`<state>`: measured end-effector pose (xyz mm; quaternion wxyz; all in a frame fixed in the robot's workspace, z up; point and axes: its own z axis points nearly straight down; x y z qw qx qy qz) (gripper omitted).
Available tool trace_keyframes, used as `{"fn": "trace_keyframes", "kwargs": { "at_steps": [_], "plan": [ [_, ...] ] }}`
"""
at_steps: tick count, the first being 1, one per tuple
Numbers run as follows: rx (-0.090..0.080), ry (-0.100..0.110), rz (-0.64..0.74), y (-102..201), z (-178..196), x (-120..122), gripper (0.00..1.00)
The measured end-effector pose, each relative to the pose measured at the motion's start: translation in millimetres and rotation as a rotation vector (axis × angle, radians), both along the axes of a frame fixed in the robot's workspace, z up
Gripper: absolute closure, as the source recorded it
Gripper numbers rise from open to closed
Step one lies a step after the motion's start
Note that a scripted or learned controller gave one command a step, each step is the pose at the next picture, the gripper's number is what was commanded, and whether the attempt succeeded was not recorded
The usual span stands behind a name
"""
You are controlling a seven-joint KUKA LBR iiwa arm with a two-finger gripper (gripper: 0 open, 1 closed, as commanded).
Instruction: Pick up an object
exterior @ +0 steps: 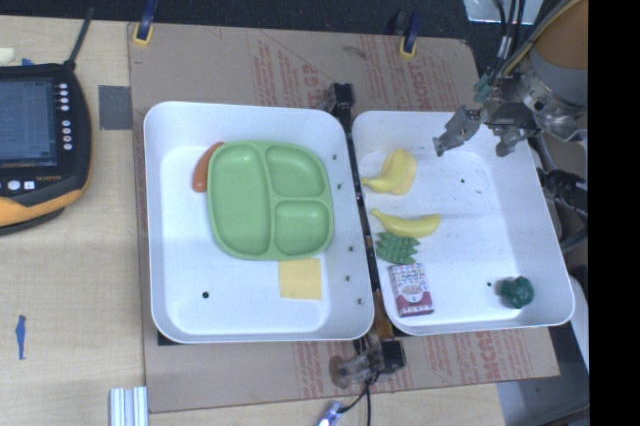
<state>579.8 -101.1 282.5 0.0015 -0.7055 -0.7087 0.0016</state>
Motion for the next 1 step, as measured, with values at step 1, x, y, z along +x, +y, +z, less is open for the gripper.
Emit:
{"fn": "trace_keyframes", "kwargs": {
  "at_steps": [1],
  "plan": [
    [-0.002, 0.001, 0.001, 26.7, -72.9, 68.6, 0.00]
  ]
}}
